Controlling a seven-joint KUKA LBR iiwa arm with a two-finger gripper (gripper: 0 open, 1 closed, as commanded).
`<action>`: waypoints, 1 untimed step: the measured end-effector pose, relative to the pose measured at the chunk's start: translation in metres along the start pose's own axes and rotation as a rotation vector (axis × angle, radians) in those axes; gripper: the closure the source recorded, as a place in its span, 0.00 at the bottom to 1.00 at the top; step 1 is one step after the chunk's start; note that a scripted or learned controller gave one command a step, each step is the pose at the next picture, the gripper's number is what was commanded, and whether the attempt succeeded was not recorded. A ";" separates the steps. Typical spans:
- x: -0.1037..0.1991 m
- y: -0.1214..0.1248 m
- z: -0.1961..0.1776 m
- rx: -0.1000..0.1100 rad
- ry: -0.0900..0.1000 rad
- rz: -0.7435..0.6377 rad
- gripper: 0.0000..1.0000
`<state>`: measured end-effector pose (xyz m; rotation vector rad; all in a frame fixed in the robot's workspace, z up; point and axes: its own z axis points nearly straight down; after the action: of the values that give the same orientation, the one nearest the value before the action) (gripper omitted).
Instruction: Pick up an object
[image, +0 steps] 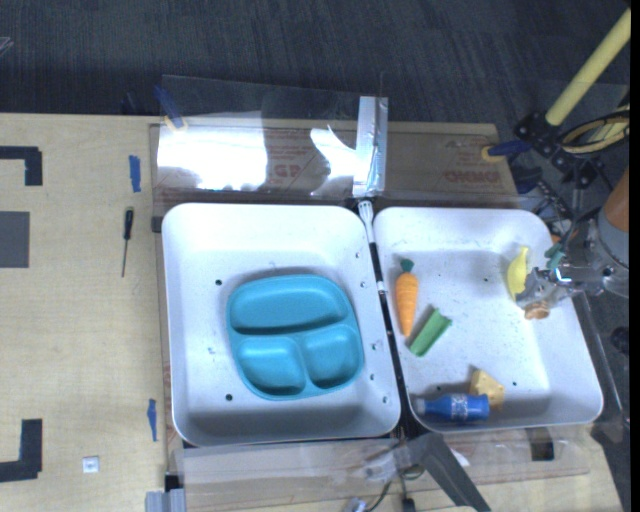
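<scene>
Nearest the camera, a blue bottle (455, 406) and a yellow piece (487, 384) lay in the right bin (470, 250). Farther back were a green block (429, 332) and a carrot (406, 297). The gripper (545, 290) stood beside a banana (517, 272); I cannot tell its opening. The left bin (200, 240) held a blue tray (294, 335).

arm (610, 265) low at right side

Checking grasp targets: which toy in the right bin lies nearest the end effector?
The yellow banana, by the right bin's far right wall beside the end effector; the carrot lies far across.
</scene>
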<state>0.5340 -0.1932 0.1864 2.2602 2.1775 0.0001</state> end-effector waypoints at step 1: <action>0.037 0.042 -0.032 0.001 0.002 0.378 1.00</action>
<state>0.5774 -0.1577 0.2186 2.6308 1.7162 0.0017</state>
